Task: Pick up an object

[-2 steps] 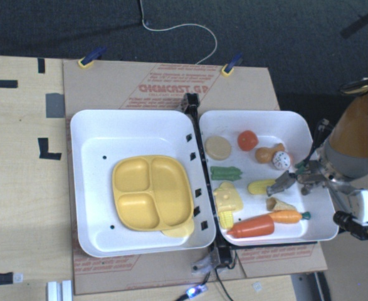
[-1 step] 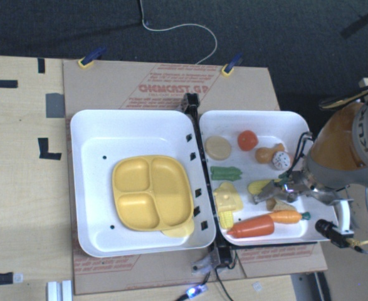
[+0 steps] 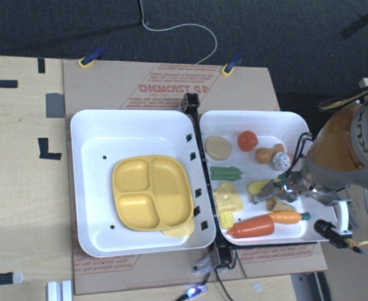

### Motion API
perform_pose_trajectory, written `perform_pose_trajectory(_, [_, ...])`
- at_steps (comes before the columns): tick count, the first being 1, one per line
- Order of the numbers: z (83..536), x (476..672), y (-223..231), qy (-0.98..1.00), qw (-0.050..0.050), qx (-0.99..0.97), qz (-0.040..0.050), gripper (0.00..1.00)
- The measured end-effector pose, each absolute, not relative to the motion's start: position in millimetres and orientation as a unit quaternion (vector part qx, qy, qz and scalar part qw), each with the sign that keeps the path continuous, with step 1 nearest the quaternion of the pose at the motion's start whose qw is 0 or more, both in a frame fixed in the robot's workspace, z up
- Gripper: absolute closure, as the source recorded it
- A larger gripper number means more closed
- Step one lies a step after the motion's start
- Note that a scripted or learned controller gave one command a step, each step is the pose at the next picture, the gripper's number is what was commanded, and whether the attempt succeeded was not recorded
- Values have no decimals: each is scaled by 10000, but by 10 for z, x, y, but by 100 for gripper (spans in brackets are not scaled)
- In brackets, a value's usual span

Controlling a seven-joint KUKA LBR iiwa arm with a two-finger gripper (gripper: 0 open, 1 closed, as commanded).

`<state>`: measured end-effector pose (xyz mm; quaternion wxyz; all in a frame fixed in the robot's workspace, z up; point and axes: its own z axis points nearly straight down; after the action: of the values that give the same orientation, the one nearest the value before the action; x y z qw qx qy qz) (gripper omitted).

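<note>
Cardboard [image 3: 171, 86] printed in red with "CHEMCAST GP" is laid under two white bins. A yellow divided plate [image 3: 152, 190] is held in the left bin [image 3: 86, 137]. In the right bin [image 3: 290, 121] toy foods are gathered: a red tomato [image 3: 247, 140], a tan round disc [image 3: 218, 147], a green piece [image 3: 226, 173], a yellow block [image 3: 227, 199] and an orange carrot [image 3: 285, 217] beside a red piece [image 3: 251, 228]. The gripper [image 3: 273, 193] is lowered among the items just above the carrot; whether it is open or closed cannot be told, and nothing is seen gripped.
</note>
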<state>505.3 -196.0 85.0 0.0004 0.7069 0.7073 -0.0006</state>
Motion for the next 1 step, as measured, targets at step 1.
perform_pose_trajectory(1, [954, 5053, -1961, 7074, 11, 7068, -10, 100])
